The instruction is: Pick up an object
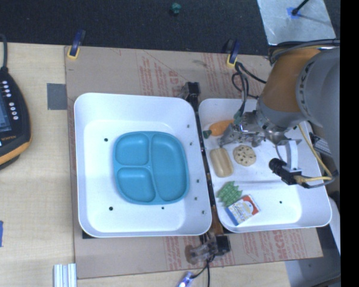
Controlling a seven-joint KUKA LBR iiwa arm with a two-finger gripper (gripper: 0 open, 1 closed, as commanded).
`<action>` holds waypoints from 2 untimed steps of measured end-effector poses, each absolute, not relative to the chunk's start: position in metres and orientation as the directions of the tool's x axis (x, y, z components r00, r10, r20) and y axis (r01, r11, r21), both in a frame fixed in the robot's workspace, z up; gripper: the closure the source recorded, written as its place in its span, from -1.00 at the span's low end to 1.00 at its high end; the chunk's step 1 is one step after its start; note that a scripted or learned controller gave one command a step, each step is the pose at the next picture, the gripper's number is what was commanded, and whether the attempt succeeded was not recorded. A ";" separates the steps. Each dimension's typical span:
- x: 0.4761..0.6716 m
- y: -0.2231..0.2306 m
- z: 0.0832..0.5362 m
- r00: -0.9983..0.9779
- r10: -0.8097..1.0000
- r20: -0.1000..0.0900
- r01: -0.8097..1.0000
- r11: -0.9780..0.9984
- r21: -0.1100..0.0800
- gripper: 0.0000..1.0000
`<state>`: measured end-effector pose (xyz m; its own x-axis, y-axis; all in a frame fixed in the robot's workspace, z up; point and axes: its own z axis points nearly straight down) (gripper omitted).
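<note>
The gripper (242, 131) hangs low over the far part of the right bin (311, 211), just above the cookie (245, 155); its metal parts overlap one another from this angle, so its state cannot be told. Nothing is seen held in it. Beside the cookie, towards the left bin (87, 160), lies a tan bread-like piece (221, 162). Beyond that piece, near the right bin's far wall, is an orange carrot-like item (219, 126). On the near side of the bread lies a green leafy toy (230, 192), touching a small red and white packet (243, 210). A blue divided plate (151, 166) sits in the middle of the left bin.
</note>
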<state>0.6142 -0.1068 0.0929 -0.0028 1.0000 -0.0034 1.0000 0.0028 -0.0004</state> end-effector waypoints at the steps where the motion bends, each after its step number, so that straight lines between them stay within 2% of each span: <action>1: 0.647 -0.098 0.090 0.009 1.000 0.001 0.999 -0.009 -0.051 -1.00; 2: 0.648 -0.100 0.090 0.007 1.000 0.007 0.999 -0.006 -0.048 -1.00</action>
<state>0.6478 -0.1000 0.0899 0.0066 1.0000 0.0066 0.9988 -0.0063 -0.0480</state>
